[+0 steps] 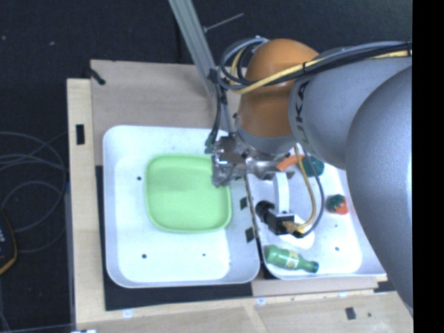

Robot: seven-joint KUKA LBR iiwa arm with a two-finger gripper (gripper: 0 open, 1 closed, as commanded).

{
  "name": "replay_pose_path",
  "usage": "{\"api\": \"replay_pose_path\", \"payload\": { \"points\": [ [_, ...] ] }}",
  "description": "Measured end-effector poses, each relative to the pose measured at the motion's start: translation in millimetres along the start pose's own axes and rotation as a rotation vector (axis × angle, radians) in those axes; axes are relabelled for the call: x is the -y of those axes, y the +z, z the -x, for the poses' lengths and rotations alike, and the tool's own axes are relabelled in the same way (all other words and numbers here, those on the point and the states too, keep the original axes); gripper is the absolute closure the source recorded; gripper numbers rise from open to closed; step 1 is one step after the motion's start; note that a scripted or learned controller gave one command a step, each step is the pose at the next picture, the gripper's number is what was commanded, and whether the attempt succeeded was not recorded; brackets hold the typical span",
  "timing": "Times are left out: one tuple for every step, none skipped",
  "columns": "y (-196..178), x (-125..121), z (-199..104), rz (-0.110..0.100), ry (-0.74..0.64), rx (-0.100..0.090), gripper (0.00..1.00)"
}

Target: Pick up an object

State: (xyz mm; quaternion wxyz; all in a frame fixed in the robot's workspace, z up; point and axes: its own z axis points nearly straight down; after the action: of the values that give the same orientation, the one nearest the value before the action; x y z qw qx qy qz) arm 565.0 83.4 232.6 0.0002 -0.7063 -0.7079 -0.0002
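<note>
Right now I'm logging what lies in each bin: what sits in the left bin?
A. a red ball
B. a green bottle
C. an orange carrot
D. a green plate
D: a square, pale green plate lies flat in the left bin; the green bottle lies in the right bin.

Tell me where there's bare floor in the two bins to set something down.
Left bin: bare strips between the green plate and the left wall, and a wider one between the plate and the near rim. Right bin: crowded, with the gripper and arm over it; a small patch lies right of the green bottle.
</note>
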Motion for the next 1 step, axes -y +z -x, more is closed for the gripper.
{"api": "replay_pose_path", "payload": {
  "points": [
    [-8.8, 7.3, -5.3, 0.001, 0.002, 0.0, 1.0]
  ]
}}
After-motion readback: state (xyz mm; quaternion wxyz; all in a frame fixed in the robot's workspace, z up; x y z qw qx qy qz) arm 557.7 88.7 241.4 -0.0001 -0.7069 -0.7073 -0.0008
